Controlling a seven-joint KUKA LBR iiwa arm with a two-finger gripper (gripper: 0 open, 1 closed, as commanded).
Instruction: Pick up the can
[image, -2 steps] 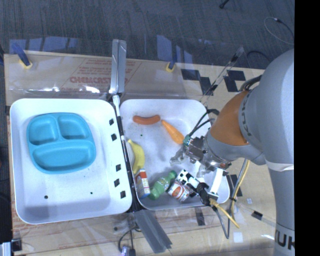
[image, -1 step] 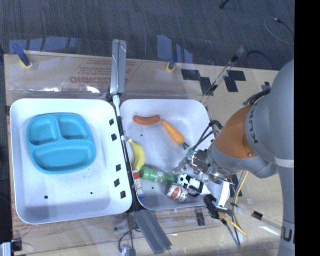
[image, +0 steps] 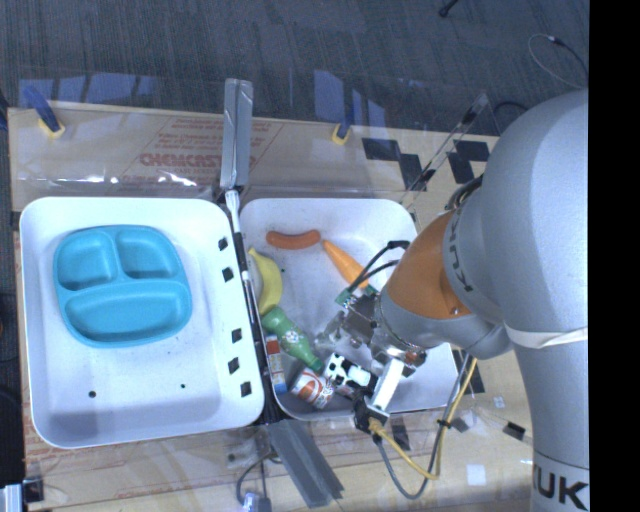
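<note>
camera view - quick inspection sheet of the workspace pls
surface: two white bins side by side on a bench.
job's things: can on its side at right bin's near edge.
clutter: blue tray in left bin; banana, sausage, carrot, green bottle in right bin.
grippers: gripper low beside the can.
cables: yellow cable loops below the wrist.
surroundings: nothing seen.

Bench (image: 120, 150) under clear sheeting carries two shallow white bins side by side: left bin (image: 40, 400), right bin (image: 390, 215).
</note>
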